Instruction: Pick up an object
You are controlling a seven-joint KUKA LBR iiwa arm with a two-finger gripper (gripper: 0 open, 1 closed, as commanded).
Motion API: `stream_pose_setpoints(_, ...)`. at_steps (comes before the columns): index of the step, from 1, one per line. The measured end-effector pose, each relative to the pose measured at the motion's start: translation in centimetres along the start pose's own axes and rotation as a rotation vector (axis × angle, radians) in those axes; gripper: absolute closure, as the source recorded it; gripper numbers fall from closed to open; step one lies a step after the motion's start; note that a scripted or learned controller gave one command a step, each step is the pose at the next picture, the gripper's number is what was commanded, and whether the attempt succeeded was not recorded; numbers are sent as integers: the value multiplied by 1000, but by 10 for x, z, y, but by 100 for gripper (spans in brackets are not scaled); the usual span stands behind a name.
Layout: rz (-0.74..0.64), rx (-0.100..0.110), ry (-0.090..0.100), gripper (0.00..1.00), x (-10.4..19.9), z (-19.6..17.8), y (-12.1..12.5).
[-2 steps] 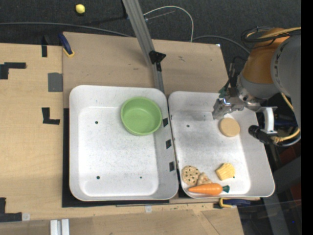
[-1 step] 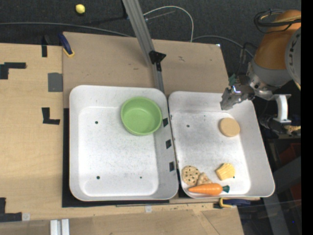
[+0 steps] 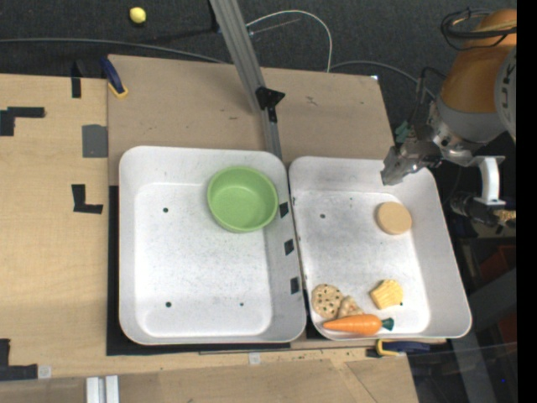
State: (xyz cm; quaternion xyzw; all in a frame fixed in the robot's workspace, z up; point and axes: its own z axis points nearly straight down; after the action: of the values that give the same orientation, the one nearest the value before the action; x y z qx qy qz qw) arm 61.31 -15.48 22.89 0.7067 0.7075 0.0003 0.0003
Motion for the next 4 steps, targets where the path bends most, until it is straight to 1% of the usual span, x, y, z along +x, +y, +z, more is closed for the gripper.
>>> stream_pose_setpoints(1, -5, 1, 2, 100, 51, -5, 14)
stream_pose_setpoints(2, -6, 1, 2, 100, 104, -13, 15)
stream_pose_setpoints(4, -5, 3, 1, 100, 196, 6, 26)
